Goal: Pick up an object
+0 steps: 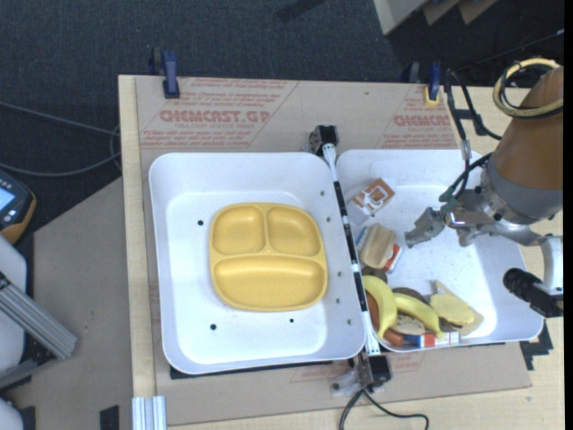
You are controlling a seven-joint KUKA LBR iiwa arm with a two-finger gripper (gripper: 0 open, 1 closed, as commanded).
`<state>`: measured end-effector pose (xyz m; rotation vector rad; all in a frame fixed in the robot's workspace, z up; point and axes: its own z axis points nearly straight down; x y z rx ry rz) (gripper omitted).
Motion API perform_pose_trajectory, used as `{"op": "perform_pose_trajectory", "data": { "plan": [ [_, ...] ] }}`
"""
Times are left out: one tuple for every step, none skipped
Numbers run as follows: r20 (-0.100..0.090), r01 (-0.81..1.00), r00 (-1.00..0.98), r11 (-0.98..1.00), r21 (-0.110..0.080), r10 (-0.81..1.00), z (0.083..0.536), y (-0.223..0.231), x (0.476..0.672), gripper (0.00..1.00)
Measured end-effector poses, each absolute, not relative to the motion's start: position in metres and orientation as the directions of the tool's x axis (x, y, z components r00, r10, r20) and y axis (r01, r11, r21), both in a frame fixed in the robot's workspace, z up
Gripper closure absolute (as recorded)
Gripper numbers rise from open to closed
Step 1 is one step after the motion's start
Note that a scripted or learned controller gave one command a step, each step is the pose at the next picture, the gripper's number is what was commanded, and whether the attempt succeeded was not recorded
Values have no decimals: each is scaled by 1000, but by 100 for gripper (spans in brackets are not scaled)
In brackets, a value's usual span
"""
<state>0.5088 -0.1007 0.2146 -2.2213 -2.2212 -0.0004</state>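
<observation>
The right bin [501,330] holds several toy foods. A small orange-and-white packet [373,195] lies near its top left. Below that lies a brown sandwich-like piece [380,247]. Yellow bananas [395,305] lie at the bin's front left, beside a pale slice [454,309] and a dark flat piece [414,294]. My gripper [432,226] hangs over the middle of this bin, right of the sandwich-like piece and above the bananas. Nothing shows in its grasp.
The left bin [170,240] holds a yellow divided plate [268,256]. A black ridge [343,231] runs where the two bins meet. Blue clamps [167,72] and cables sit along the bench's back edge. The arm's orange band [528,155] rises at the right.
</observation>
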Motion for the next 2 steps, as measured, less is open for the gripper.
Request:
{"op": "perform_pose_trajectory", "data": {
  "plan": [
    [1,1000,-1,1,-4,1000,177,-91,535,0],
    [1,1000,-1,1,-3,1000,113,-99,566,0]
  ]
}}
